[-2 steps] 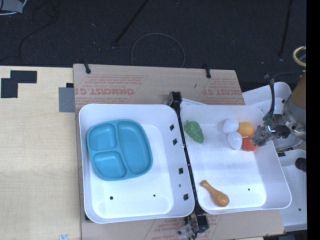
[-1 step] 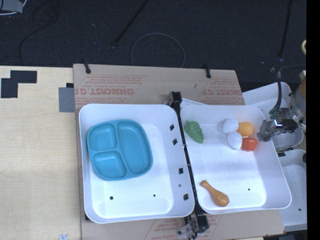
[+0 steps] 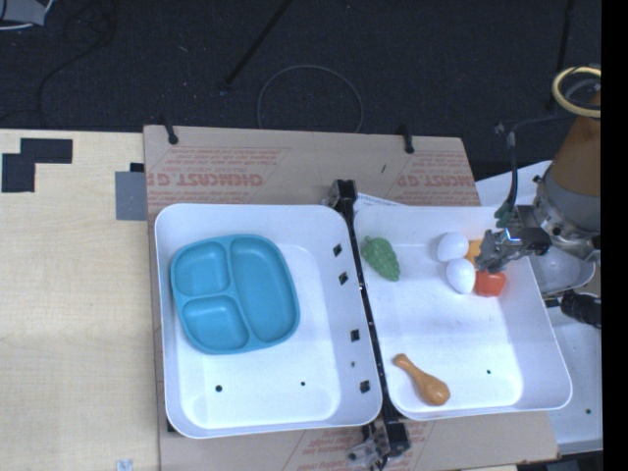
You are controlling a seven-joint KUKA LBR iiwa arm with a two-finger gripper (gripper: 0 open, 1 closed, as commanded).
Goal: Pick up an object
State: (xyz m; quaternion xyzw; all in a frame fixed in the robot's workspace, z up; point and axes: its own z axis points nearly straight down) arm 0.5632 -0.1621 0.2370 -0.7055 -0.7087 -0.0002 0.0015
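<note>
In the right bin [image 3: 461,361] lie a green leafy toy [image 3: 381,258], two white eggs [image 3: 452,246] [image 3: 460,276], a red-orange piece [image 3: 490,283] and a tan drumstick-shaped toy [image 3: 423,379]. My gripper [image 3: 498,249] hangs at the bin's far right, just above the red-orange piece and beside the eggs. A small orange bit [image 3: 475,250] shows at its left side; whether it sits between the fingers is unclear.
The left bin [image 3: 196,400] carries a blue three-compartment plate [image 3: 234,292]. A black divider [image 3: 358,302] runs between the bins. Cardboard [image 3: 294,170] lies beneath them. Cables [image 3: 579,307] trail at the right of the bench.
</note>
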